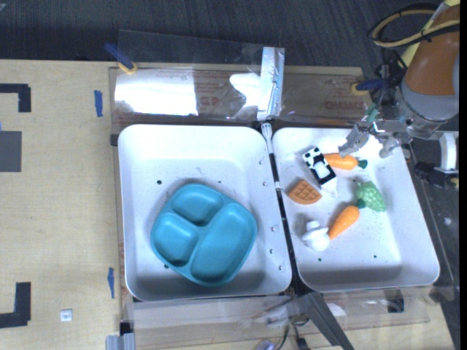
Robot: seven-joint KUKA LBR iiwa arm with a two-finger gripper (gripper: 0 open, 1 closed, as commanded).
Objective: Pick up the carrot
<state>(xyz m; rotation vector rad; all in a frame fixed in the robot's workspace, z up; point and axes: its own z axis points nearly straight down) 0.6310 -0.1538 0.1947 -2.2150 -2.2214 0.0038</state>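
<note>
Toward the right bin's [419, 268] middle lies an orange, green-tipped carrot [344, 221]; end effector [370, 141] state unclear.

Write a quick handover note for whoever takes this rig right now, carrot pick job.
Gripper: over the right bin's far edge, holding nothing that I can see; finger state unclear.
Two carrots in the right bin: one at the far side near the gripper, beside a black-and-white toy; another mid-bin.
Blue divided plate sits in the left bin.
Done: nothing lifted.
Left: grasp and lift a carrot.
</note>
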